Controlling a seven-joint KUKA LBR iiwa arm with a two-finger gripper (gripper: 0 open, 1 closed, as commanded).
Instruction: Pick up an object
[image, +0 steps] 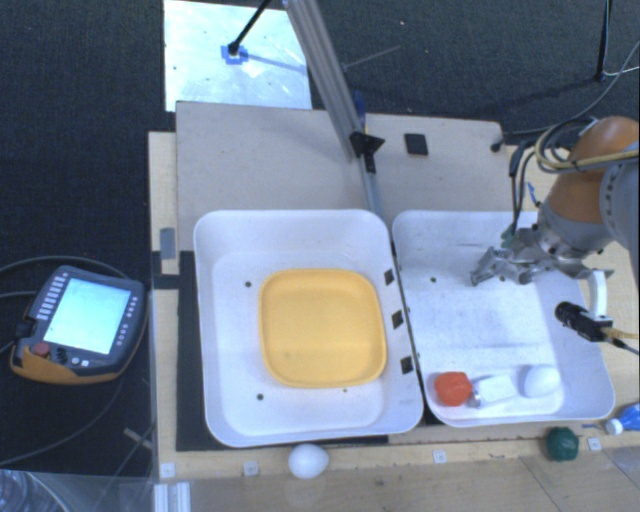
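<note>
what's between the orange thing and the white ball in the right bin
In the camera view, a small white block lies between the orange object and the white ball.

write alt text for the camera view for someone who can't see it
Seen from above, a grey robot arm's end effector hovers over the right white bin, which holds an orange object, a white block and a white ball along its near edge. The left white bin holds a yellow plate.
</note>
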